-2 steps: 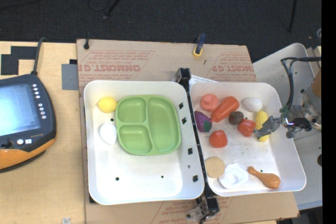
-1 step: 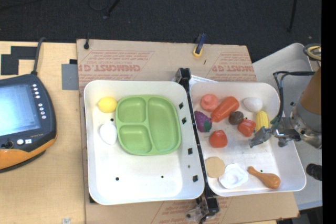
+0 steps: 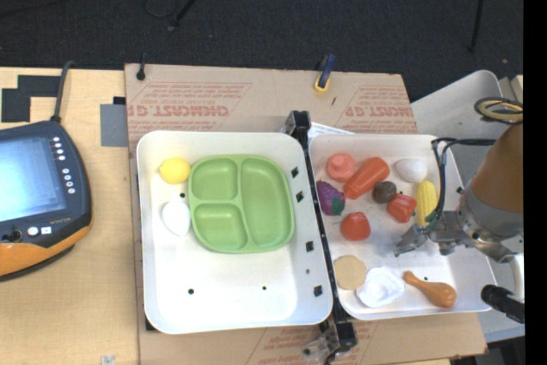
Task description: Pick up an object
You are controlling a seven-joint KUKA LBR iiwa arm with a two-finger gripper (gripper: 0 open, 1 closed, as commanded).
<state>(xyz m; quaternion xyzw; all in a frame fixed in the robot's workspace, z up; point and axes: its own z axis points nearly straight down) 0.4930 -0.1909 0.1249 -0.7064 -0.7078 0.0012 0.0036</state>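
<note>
The right bin [image 3: 479, 308] holds several toy foods: a pink piece [image 3: 340, 166], an orange-red carrot [image 3: 367, 175], a white bulb [image 3: 410, 170], a purple eggplant [image 3: 330, 198], a brown ball [image 3: 385, 191], a small red piece [image 3: 401, 207], a yellow corn cob [image 3: 426, 199], a red tomato [image 3: 355, 226], a tan cookie [image 3: 349, 272], a white lump [image 3: 380, 287] and a chicken drumstick [image 3: 432, 288]. My gripper [image 3: 413, 240] hangs low over the right bin's middle right, just below the corn and right of the tomato. Nothing visible is lifted off the bin floor.
The left bin [image 3: 171, 303] carries a green divided plate [image 3: 239, 203], a yellow lemon [image 3: 174, 170] and a white egg [image 3: 176, 218]. A black divider [image 3: 312, 218] runs between the bins. A teach pendant [image 3: 38, 192] lies on the bench at far left.
</note>
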